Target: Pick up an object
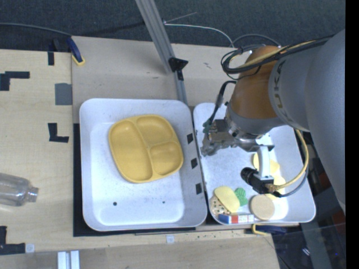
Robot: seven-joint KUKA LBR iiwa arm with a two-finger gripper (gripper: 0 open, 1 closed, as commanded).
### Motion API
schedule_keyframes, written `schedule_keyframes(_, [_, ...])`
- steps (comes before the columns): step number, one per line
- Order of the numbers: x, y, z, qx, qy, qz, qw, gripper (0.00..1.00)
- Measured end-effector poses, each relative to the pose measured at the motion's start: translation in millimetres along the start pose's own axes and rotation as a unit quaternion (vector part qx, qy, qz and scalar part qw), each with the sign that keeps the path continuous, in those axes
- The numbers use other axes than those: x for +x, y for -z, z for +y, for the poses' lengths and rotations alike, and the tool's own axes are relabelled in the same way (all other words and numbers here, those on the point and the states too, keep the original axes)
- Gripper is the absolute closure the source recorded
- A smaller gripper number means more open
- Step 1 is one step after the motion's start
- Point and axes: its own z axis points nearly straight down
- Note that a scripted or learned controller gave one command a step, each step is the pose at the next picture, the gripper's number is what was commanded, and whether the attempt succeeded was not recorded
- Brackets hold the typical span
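Camera view shows the hand [210,144] low over the right shallow white bin's [300,206] inner wall, its opening impossible to tell, while the pale yellow rounded plastic toy [226,198] lies near, below and slightly right of it, long axis slanting.

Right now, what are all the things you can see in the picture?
bins: two, white, side by side on the bench.
divided plate: one, yellow, in the left bin.
small objects: several, yellow, green, tan, near corner of the right bin.
clear bottle: one, see-through, on the bench left of the bins.
metal pole: one, grey, behind the bins.
arm: one, grey and orange, over the right bin.
claw: one, dark, low over the right bin's left side.
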Motion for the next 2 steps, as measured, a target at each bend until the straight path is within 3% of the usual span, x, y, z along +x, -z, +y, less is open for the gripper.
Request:
schedule_keyframes(1, [37,12,38,-0.004,0.001,0.0,1.0,1.0])
schedule_keyframes(2, [54,32,78,-0.005,0.0,0.0,1.0,1.0])
